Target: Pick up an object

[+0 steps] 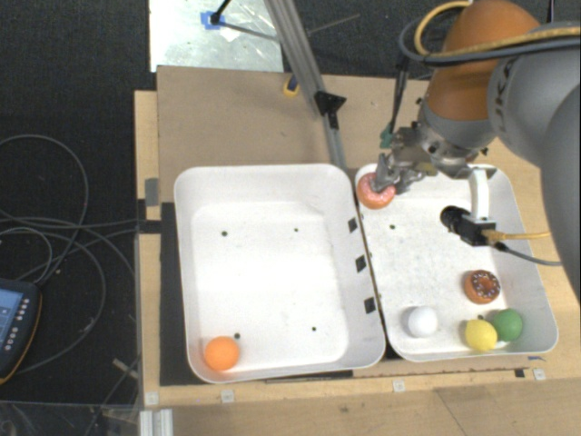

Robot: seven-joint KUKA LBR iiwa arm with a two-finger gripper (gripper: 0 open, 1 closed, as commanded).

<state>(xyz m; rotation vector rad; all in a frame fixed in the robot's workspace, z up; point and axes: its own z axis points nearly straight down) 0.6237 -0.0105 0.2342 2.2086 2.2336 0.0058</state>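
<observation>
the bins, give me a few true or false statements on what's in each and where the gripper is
1. The orange ball lies in the left bin. True.
2. The gripper is over the left bin's near corner. False: it is at the far left corner of the right bin, right at the pink donut.
3. The yellow ball and the green ball sit side by side in the right bin. True.
4. The white ball is in the left bin. False: it is in the right bin.
5. The brown donut is beside the orange ball. False: it lies in the right bin.

Grey arm (537, 89), orange band (477, 39), yellow and black cables.
</observation>
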